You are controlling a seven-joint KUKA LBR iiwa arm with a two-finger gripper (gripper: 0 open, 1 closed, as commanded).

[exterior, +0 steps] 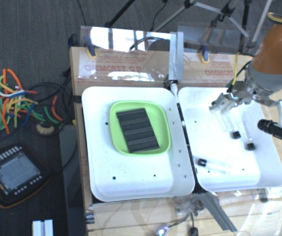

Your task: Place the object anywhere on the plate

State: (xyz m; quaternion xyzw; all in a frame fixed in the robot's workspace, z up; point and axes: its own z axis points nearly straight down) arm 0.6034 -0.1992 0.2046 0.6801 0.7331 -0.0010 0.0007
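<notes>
The dark ribbed block [138,130] lies flat on the green plate [116,132], well to the left of the pincer [242,140] and across the divider, in the left bin [131,181]. Its long axis runs roughly top-to-bottom in the view, tilted slightly, w/ the near end swung a bit right. It's a dark grey rectangular slab w/ crosswise grooves splitting it into approx. three bands; matte look.

The plate is a rounded-square, lime green, smooth plastic dish w/ a raised rim.

The pincer hangs over the right bin [259,176], fingers apart, clear w/ black tips, nothing between them. Just below-left of it a small clear tube-like piece w/ a black end [210,165] lies on the bin floor.

Both bins are shallow, white, glossy, w/ rounded corners, side by side on the bench [131,65].
</notes>
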